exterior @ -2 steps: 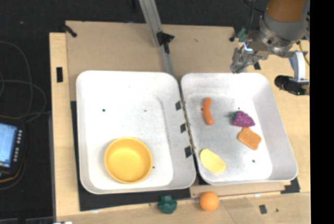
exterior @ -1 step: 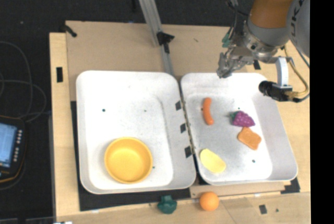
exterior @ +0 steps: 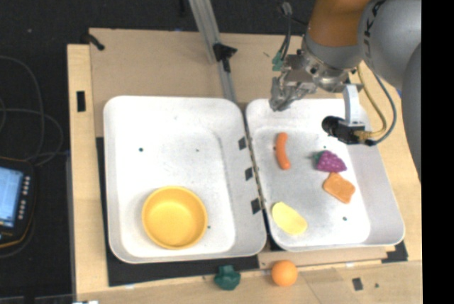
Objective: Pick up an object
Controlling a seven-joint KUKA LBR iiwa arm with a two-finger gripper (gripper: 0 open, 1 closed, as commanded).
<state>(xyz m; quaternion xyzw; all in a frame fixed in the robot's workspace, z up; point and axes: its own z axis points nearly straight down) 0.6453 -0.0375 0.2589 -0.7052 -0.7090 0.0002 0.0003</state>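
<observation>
My gripper [exterior: 281, 98] hangs over the far left corner of the right bin [exterior: 376, 203], with nothing between its fingers. Below it in that bin lies an orange sausage-shaped piece [exterior: 283, 151]. Further right sit a purple bunch of grapes [exterior: 330, 161] and an orange wedge [exterior: 339, 188]. A pale yellow piece [exterior: 289, 218] rests near the bin's front left corner. The left bin [exterior: 170, 125] holds a yellow bowl [exterior: 174, 217] at its front.
A metal pole [exterior: 203, 12] slants up from behind the bins' shared edge. On the bench in front of the bins lie an orange ball [exterior: 284, 273] and a small green object [exterior: 227, 278]. A black cable attachment [exterior: 345, 128] juts from the arm over the right bin.
</observation>
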